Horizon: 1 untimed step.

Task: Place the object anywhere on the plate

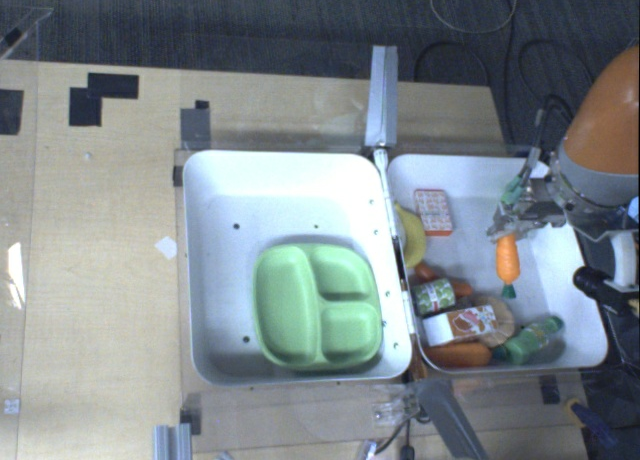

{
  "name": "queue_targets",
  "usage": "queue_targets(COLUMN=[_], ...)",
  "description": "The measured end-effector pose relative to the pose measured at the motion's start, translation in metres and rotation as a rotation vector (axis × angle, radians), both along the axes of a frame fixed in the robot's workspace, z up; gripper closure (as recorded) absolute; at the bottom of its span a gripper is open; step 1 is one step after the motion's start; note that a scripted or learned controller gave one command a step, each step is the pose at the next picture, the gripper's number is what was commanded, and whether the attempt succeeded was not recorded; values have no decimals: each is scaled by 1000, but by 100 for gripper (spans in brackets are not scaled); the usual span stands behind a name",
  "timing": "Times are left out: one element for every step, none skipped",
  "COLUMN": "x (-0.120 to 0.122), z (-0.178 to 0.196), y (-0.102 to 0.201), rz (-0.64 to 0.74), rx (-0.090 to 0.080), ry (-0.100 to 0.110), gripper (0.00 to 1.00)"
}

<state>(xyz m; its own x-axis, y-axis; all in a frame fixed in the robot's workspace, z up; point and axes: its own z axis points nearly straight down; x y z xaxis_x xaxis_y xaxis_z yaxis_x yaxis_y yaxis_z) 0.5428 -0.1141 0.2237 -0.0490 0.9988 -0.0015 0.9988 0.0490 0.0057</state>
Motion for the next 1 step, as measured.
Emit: queue_targets(x=[8], z=[-27], y=[68], rz=[-27], rx=[2], ry=[3], gripper=[100])
